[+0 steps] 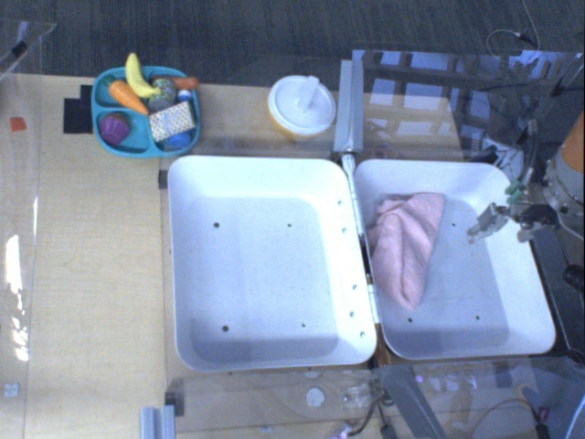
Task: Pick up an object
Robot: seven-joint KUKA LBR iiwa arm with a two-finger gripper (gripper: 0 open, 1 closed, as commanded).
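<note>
The arm [569, 167] is cut off by the right edge of the view, past the right bin's [526, 332] right rim. The gripper [494, 219] is too small and blurred for its fingers to be told apart.

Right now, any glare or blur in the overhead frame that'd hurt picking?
Camera view: the gripper is small and soft at the right bin's edge; reflections streak the clear panel at left; the pink cloth is evenly lit, with soft shadow beside it.

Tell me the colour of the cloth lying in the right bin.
Pale pink. The cloth shows plainly in the camera view, bunched against the right bin's left side.
</note>
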